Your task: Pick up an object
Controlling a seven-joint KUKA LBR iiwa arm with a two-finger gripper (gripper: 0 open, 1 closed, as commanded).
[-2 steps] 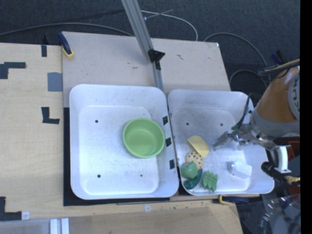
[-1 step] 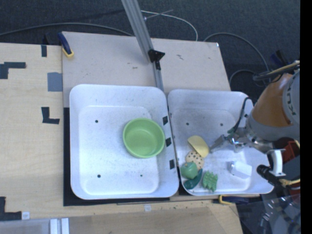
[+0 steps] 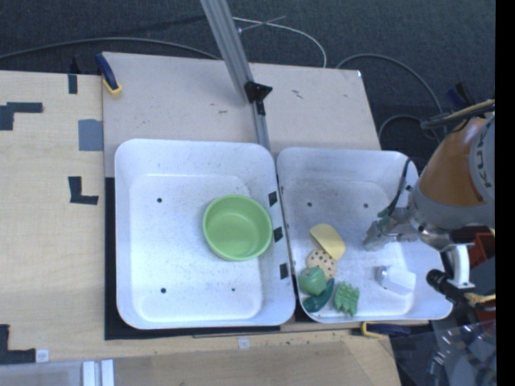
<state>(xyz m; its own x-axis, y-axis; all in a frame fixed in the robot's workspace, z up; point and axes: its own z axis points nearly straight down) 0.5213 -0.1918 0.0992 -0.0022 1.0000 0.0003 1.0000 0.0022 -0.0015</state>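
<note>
Right of the green bowl (image 3: 237, 227), in the neighbouring bin (image 3: 346, 167), lies a small pale block (image 3: 394, 278), the object nearest the gripper (image 3: 376, 236). It looks white or light grey, low and boxy, and it blends with the white bin floor. It rests just right of and below the gripper, apart from it, close to the bin's right wall.

Nothing sits between the fingers; whether they are spread or closed is too small to tell.

Likely risks: the block is low and near the wall, so a descent could strike the wall or push the block aside instead of catching it.

Between block and bowl, a cluster crowds the bin's lower left: a yellow piece (image 3: 328, 240), a speckled tan cookie (image 3: 319, 260), a green lump (image 3: 313, 281), a dark teal piece and a spiky green leaf (image 3: 347, 297). They touch or overlap, so a grasp there could snag two things or slip.

Both bins sit on the counter (image 3: 177, 95).
</note>
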